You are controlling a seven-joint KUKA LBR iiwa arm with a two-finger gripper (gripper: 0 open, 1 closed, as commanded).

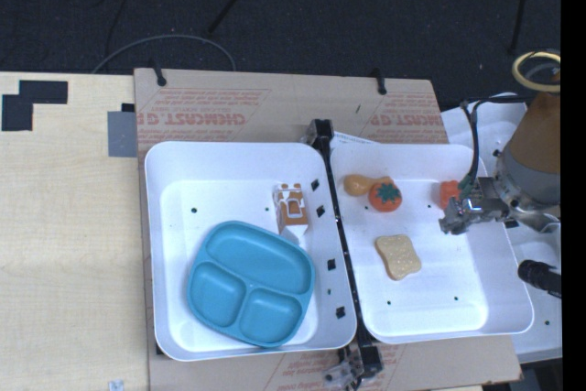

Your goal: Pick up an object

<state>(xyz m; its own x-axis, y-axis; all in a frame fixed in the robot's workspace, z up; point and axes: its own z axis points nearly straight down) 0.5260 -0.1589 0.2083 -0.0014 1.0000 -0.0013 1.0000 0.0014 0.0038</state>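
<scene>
The tool (455, 220) is hovering low in the right bin (458, 311), beside a small red piece (449, 194); I cannot tell its grip state. It should be centring over the piece before descending, clear of the bin wall.

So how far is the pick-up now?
Nothing looks picked yet. The gripper sits low at the right bin's right side, next to a small red piece. The tomato and the toast lie on the bin floor. Grasping and lifting remain.
</scene>
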